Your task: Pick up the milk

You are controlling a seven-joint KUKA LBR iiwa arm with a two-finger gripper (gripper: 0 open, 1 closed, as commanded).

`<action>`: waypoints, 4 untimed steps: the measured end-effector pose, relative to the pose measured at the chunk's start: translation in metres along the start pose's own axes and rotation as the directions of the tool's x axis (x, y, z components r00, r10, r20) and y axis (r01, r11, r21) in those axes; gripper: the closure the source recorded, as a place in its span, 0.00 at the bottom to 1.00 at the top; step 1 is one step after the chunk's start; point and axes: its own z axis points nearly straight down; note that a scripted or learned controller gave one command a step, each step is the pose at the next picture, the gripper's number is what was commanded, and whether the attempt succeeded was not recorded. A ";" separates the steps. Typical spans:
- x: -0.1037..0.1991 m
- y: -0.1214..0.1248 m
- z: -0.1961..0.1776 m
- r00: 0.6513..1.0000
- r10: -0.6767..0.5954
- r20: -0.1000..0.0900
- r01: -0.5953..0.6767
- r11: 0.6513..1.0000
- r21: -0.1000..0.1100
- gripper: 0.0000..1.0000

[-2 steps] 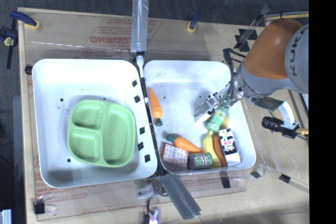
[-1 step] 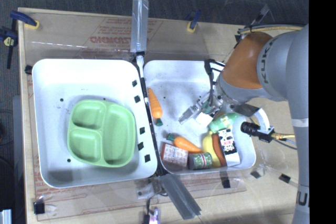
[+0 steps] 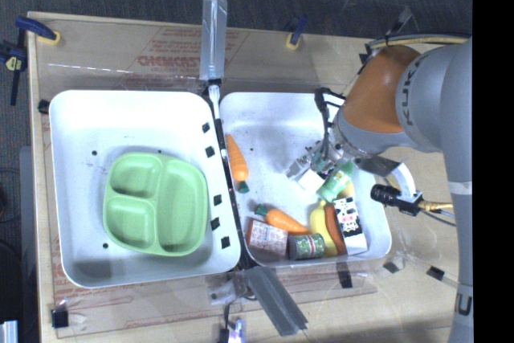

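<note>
Currently the pincer (image 3: 312,165) sits low in the right bin (image 3: 265,110); its grip state cannot be determined. Milk carton (image 3: 348,222), cow-patterned, lies flat just beyond near the bin's right wall, long axis running front-to-back, beside a banana (image 3: 321,222).

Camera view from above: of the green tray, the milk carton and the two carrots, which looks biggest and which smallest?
1. Green tray, by far the largest.
2. Milk carton.
3. The two carrots, one by the divider, one lower: too alike to rank.

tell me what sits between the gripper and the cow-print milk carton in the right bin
In the camera view, a small green-and-white bottle lies between the gripper and the black-and-white cow-print milk carton, with a yellow banana beside the carton.
</note>
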 end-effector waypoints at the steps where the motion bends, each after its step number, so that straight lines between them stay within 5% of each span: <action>1: 0.019 -0.037 -0.100 0.997 -0.081 0.002 0.081 0.997 -0.001 1.00; 2: 0.036 -0.068 0.022 0.959 -0.284 0.002 0.284 0.959 -0.001 1.00; 3: 0.038 -0.075 -0.128 0.935 -0.354 0.005 0.354 0.935 -0.001 1.00; 4: 0.039 -0.074 -0.189 0.845 -0.534 0.006 0.534 0.845 0.000 1.00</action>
